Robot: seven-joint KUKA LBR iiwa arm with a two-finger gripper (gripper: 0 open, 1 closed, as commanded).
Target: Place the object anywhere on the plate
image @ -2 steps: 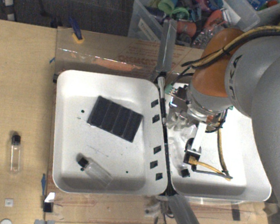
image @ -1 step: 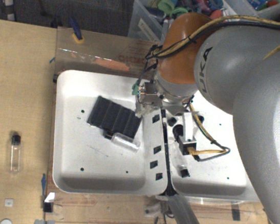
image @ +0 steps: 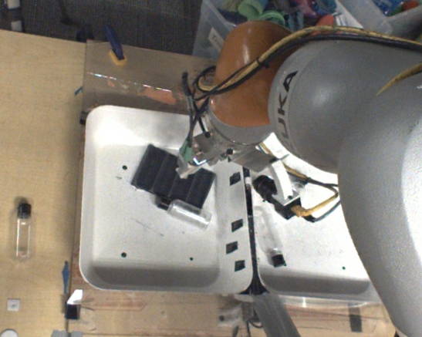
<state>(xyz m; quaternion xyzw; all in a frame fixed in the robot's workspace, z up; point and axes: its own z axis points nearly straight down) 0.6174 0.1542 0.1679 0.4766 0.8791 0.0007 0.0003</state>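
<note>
Arm (image: 347, 89) comes in from the right, orange band sitting over the top edge of the left bin (image: 106, 250). Wrist is down over that bin's upper right part, cables looping around it.

Jaws (image: 187, 170) hang over the black plate (image: 172, 178), right at its top middle. Can't tell how far apart they are or whether anything sits between them; the wrist body blocks that spot.

Plate is a dark, ridged rectangle lying flat in the left bin, slightly skewed, nearer the divider than the left wall.

Object: a small clear vial with a black cap (image: 185, 211) lies on its side at the plate's lower edge, just below the jaws, partly overlapping the plate edge and partly on the white bin floor. Can't tell if the jaws touch it.

Right bin (image: 336, 279) mostly under the arm; a small black piece (image: 277, 259) lies in it near the divider.

On the tabletop (image: 18, 98) left of the bins, well apart: another clear vial (image: 23, 229), black cap, lying flat.
</note>
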